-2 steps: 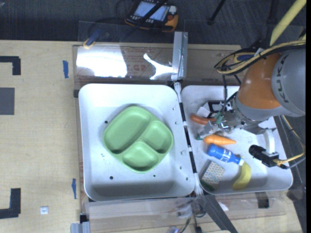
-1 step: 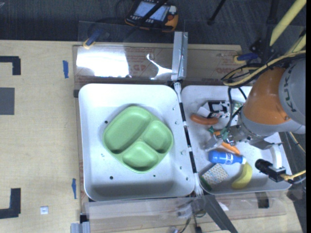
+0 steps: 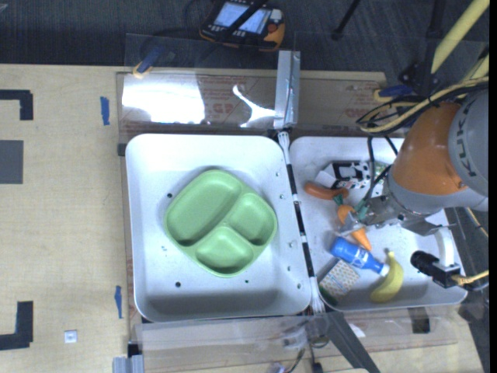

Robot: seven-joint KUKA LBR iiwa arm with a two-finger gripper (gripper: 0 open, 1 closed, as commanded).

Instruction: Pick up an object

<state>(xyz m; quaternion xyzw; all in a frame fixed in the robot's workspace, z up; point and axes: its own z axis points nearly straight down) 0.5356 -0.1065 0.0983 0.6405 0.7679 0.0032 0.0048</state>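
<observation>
The arm (image 3: 435, 158) is hanging over the right bin (image 3: 311, 158) — its gripper (image 3: 359, 213) hidden among the clutter, so I cannot tell its state. A bottle (image 3: 359, 256) and banana (image 3: 390, 280) are lying by the near edge, within reach.

Pale wood-grain bench top (image 3: 62, 231) spans view, black angle marks (image 3: 22, 103) at 9 o'clock edge, blue tape strips (image 3: 105, 109) near them. Dark grey carpet floor (image 3: 93, 14) across 12 o'clock. Clear plastic sheet (image 3: 198, 92) glares under overhead light. Tripod legs (image 3: 353, 6), yellow pole (image 3: 462, 18), handheld pendant (image 3: 242, 22) on floor.
</observation>
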